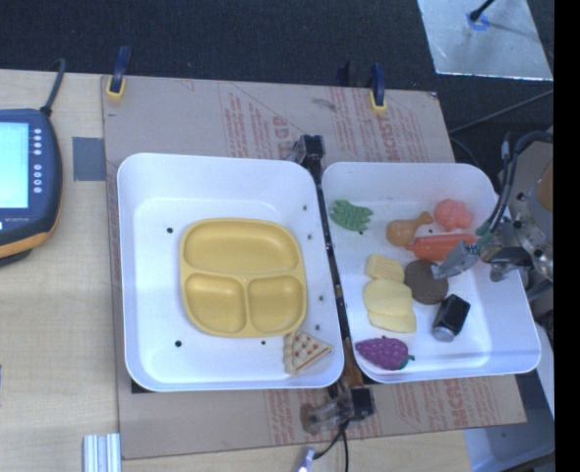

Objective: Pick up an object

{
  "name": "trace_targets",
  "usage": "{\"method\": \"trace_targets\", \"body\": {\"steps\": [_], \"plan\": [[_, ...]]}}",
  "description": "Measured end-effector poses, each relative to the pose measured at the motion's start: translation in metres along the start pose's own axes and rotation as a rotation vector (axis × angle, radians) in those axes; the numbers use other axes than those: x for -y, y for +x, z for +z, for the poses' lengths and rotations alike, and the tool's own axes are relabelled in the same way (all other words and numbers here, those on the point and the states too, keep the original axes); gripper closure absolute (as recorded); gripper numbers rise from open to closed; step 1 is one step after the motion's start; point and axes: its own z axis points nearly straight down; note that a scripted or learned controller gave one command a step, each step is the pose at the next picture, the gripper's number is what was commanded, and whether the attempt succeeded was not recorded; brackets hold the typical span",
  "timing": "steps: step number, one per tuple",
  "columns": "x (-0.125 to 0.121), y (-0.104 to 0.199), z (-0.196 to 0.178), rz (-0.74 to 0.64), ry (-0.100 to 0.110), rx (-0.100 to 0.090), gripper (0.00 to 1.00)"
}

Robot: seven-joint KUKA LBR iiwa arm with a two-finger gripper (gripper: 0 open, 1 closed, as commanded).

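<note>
We're looking at the gripper (pixel 464 260) first: dull grey metal, slim fingers (pixel 454 264) with a flat, blocky look and a touch of paler sheen along their upper faces. Behind them we see a darker, boxy wrist body (pixel 511 249), grey to black, with hard edges and small fittings we can't quite resolve. Thin dark cables (pixel 507 170) loop up and over from it in an arc. Further back we catch a curved casing (pixel 544 190) of the arm in a brownish-orange tone, cut off at the frame's side. No markings or screws are legible to us.
</note>
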Motion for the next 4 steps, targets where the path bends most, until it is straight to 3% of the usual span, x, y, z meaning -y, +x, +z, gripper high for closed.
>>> {"method": "trace_targets", "body": {"steps": [1, 2, 3, 4], "plan": [[-0.073, -0.007, 0.114, -0.003, 0.0, 0.002, 0.0], [-0.124, 0.036, 0.115, -0.002, 0.0, 0.001, 0.0], [-0.061, -0.021, 0.116, 0.001, 0.0, 0.002, 0.0], [-0.061, -0.021, 0.106, -0.003, 0.004, 0.001, 1.0]]}}
